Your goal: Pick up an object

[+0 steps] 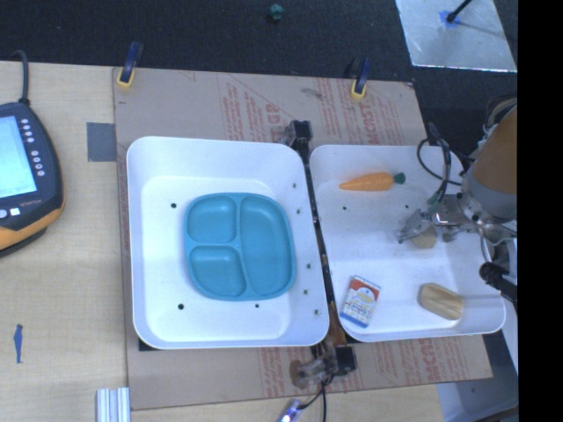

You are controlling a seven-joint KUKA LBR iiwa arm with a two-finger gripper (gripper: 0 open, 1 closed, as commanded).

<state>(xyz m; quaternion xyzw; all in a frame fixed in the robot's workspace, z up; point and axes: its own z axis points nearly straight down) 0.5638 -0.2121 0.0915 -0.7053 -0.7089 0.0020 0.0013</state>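
Note:
My gripper (420, 221) reaches in from the right over the right bin (387, 328), low above its floor, and looks open. A small tan lump (426, 241) lies just below the lower finger, touching or nearly touching it, not between the fingers. An orange carrot (368, 182) with a green tip lies near the bin's far edge. A small red, white and blue box (360, 301) sits near the front left corner. A tan bread-like piece (440, 301) rests near the front right.
The left bin (149, 236) holds a blue divided plate (239, 244). A black cable (437, 156) loops above the gripper. A handheld pendant (22, 178) lies at the bench's left edge. Clamps (358, 79) pin the cardboard at the back.

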